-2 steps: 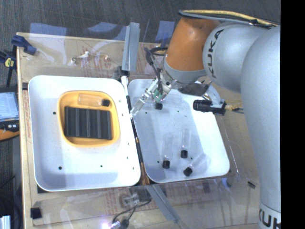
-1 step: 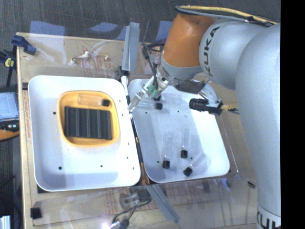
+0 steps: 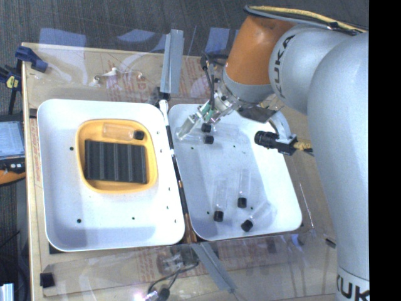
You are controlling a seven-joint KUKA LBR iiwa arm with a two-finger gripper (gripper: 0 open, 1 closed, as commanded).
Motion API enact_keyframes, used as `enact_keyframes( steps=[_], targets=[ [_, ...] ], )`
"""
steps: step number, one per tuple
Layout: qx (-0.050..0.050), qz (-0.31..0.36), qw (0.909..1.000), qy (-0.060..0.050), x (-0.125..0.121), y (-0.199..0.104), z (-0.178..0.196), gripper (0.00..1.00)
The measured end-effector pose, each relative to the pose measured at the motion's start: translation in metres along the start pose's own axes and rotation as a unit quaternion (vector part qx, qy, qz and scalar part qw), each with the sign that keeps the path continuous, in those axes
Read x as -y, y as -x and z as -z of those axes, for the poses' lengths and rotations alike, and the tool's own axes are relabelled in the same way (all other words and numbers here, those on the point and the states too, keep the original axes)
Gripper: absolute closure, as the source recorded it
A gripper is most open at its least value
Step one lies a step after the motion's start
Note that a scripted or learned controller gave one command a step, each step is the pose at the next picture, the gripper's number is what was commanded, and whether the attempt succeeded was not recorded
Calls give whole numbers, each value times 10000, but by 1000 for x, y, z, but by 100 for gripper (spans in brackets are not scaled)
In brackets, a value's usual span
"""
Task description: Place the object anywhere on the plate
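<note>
Bench (image 3: 94, 74) wooden, two white bins (image 3: 106, 231), dark ribbed floor (image 3: 94, 5) behind

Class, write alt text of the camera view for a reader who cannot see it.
A grey and orange robot arm reaches over the right white bin, its gripper above a clear vial. Three more black-capped vials lie nearer the front; the left bin holds a yellow plate.

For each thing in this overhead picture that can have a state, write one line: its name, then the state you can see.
Gripper: low over the right bin's upper left corner, beside a capped tube.
Yellow plate: in the left bin, holding a dark ribbed insert and one clear tube.
Tube on plate: lying flat along the top edge, black cap on.
Tube by gripper: lying flat in the right bin.
Three tubes: lying capped in the right bin's lower half.
</note>
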State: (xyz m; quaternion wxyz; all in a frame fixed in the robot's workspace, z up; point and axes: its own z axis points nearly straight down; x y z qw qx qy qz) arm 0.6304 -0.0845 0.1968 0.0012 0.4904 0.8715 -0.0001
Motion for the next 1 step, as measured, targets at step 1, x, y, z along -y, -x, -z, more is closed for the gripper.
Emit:
enact_keyframes(
  steps=[1],
  targets=[
    [-26,2662,9639,-14,5,-21,-5,0]
  ],
)
